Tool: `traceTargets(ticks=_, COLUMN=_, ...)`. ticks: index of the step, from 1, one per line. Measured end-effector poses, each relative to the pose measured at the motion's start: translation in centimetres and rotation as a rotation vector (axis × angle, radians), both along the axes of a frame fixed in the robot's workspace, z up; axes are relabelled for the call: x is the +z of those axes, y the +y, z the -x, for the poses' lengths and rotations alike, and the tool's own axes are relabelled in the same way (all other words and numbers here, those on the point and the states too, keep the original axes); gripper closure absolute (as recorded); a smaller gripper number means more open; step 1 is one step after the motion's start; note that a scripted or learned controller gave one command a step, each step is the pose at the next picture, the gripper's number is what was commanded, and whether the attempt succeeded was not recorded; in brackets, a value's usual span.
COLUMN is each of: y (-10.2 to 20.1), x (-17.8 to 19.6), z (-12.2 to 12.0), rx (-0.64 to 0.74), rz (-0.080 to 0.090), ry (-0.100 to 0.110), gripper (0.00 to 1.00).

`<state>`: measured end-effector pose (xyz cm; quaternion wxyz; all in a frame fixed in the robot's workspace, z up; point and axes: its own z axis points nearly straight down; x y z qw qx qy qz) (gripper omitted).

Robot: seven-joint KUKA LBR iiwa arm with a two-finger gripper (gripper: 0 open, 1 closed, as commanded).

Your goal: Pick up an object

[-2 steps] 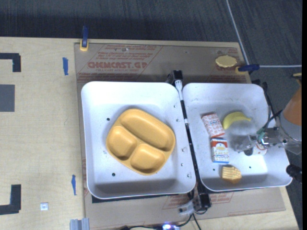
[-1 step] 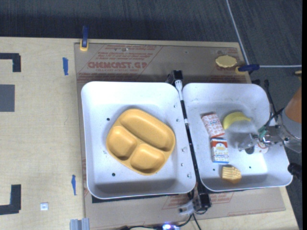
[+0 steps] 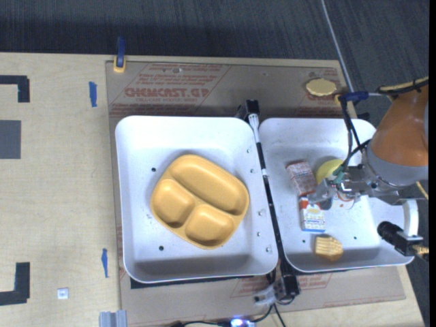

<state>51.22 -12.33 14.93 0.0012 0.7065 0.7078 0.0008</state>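
Camera view: gripper [image 3: 325,195] low in the right bin [image 3: 361,131], poised among a packet [image 3: 300,176], yellow ball [image 3: 330,168], carton [image 3: 313,218] and cracker [image 3: 328,248], presumably seeking a grasp; finger state indeterminable. Left bin [image 3: 136,142] holds a yellow tray [image 3: 198,200].

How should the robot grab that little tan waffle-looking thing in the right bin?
Probably from straight above, pinching the tan snack across its two shorter sides. It lies flat and apart from the other items, near the right bin's front wall, so the top is the open side.
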Motion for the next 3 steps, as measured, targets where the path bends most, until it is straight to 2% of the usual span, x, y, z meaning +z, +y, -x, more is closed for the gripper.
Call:
traceTargets(ticks=2, y=-0.1, x=2.0, z=-0.3, rx=0.0, rz=0.003, ry=-0.009, gripper=1.0)
traceTargets(ticks=3, y=6.9, x=3.5, z=-2.8, rx=-0.001, rz=-0.001, ry=0.001, gripper=1.0)
